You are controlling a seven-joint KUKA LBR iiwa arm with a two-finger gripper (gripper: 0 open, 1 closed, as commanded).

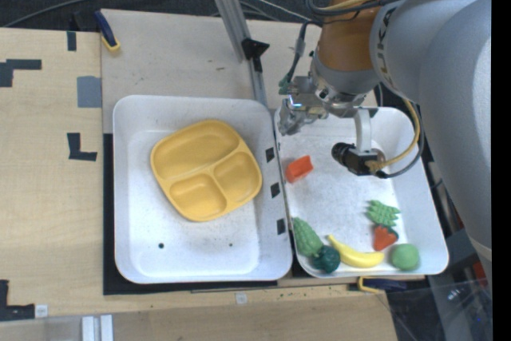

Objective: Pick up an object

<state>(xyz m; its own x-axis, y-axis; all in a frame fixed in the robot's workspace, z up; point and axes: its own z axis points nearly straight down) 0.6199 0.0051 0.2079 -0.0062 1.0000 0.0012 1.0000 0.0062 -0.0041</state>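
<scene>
Grey arm bulk [455, 92] looms over the right white bin [415, 172], its end effector [294, 117], grip state unclear, poised above the small orange-red block [299, 168], so descending onto it seems next.

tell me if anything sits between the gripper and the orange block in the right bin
Nothing visible does. The gripper hangs at the right bin's upper left corner, and the orange block lies just below it in the view, with bare white floor between. The other toys cluster along the bin's lower edge, away from that path.
</scene>
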